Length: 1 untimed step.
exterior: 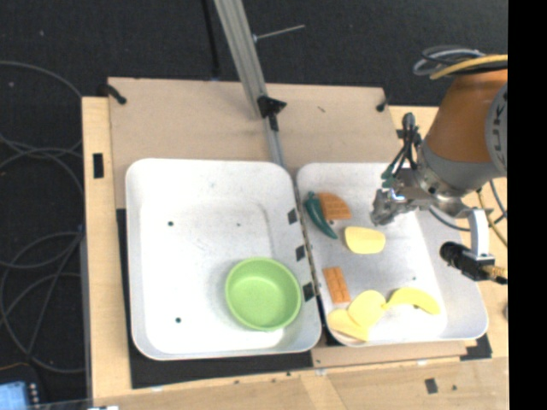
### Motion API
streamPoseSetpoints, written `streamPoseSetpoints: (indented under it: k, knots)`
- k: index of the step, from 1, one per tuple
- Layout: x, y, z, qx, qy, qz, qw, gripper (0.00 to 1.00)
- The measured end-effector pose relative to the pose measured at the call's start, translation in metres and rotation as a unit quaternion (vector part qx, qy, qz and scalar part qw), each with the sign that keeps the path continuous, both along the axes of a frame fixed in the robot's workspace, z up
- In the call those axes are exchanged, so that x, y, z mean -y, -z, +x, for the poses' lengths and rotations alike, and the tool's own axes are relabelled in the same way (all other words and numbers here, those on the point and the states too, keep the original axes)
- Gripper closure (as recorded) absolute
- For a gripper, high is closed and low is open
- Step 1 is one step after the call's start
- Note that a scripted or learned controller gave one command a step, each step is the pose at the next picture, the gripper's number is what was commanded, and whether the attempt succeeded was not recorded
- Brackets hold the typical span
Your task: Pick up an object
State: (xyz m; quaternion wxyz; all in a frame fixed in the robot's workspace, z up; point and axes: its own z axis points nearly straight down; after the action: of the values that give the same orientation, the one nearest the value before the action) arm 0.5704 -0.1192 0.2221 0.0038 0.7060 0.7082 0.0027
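Claw (385,205) low over the right bin (444,314), upper middle part, reached in from the right. Fingers too small and blurred to read: cannot tell whether wide or narrow. Nothing visibly held.

Closest candidate: pale yellow rounded piece (365,241), just below and left of the claw, near but apparently not touching. Further left, by the bin's left wall: dark green curved item (321,214) lying against an orange waffle-like block (334,206). Lower down: second orange block (336,284), a cluster of pale yellow slices (359,314) at the front edge, a yellow banana-shaped piece (415,300) beside them.

Left bin (171,203) holding a green bowl (262,293) near its front right corner, well apart from the claw.

Both bins on the tan worktop (214,118).

Progress judgement: early. Approach looks about done, no grasp or lift visible. Remaining: descend, close on something, likely the yellow piece, then lift clear.
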Motion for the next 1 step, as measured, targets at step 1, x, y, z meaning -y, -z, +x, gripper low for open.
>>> streamPoseSetpoints:
  k: [1]
  knots:
    - [0.0041, -0.0644, 0.0016, 0.0, 0.0, -0.0003, 1.0, 1.0]
